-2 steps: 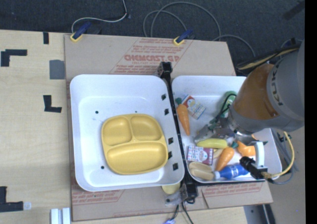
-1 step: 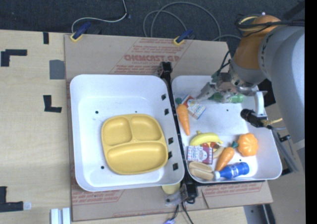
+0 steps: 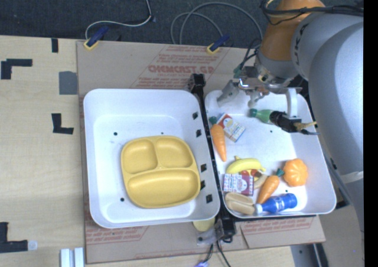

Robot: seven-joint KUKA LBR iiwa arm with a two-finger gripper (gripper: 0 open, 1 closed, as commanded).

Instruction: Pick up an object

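Two carrots [image 3: 219,142] in right bin [image 3: 322,159], orange, tapered; hand [image 3: 236,90] above bin's far corner, finger state unclear.

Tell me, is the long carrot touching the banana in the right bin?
Apart. The camera view shows bare white bin floor between the long carrot's lower tip and the banana.

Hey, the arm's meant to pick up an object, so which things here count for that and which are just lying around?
For the job:
claw
carrot by the divider
banana
small orange pumpkin
blue bottle
green bottle
hot dog

Lying about:
yellow divided plate in the left bin
cables behind the bench
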